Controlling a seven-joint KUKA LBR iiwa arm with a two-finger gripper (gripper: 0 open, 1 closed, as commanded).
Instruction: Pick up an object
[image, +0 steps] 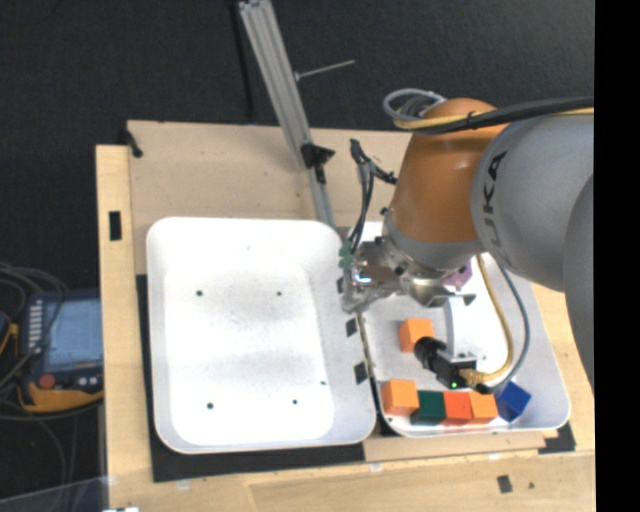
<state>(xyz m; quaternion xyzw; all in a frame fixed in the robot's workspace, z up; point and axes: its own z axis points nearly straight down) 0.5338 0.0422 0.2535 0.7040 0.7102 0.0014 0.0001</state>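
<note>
OK, the claw (385, 280) is seen low over the right bin (545, 330), at that bin's far-left corner, just under the orange wrist band. How far it is opened cannot be told, as the working end is masked by the wrist housing from this angle. No block is seen gripped, and contact with any block cannot be confirmed.

Candidate objects are all found inside the right bin. One orange block (415, 333) is sat alone near the bin's middle, slightly turned relative to the bin's walls. A row is formed along the bin's near wall:
- a second orange block (401, 395) at the left end
- a dark green block (431, 406)
- a third orange block (458, 405)
- a paler orange block (483, 405)
- a blue block (513, 400) at the right end, turned corner-on

The row members are packed touching or nearly so; exact gaps cannot be resolved. A purple piece (461, 275) is glimpsed toward the bin's far side, mostly covered by the arm (520, 190), and its shape cannot be made out.

The left bin (240, 330) is set just beside the right bin's left wall. Both are carried on the tabletop (200, 170).
</note>
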